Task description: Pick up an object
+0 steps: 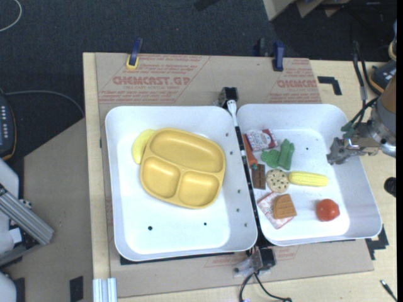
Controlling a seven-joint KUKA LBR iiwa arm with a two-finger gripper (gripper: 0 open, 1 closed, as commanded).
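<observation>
The right bin [315, 121] holds several small toy foods: a red tomato [327, 210], a yellow corn cob [307, 179], a round cookie [276, 180], a green vegetable piece [281, 154], an orange cracker [284, 206] on a clear wrapper, a red-and-white packet [259, 139] and a brown bar [258, 175]. My gripper [340, 151] hangs over the right bin's right side, up and to the right of the corn and apart from it. Nothing shows between its fingers.
The left bin [126, 187] carries a yellow three-compartment tray [181, 167] with a yellow banana-like piece [141, 145] tucked under its left edge. Blue and yellow clamps sit at the board's back edge. Bare bin floor lies at the right bin's upper right.
</observation>
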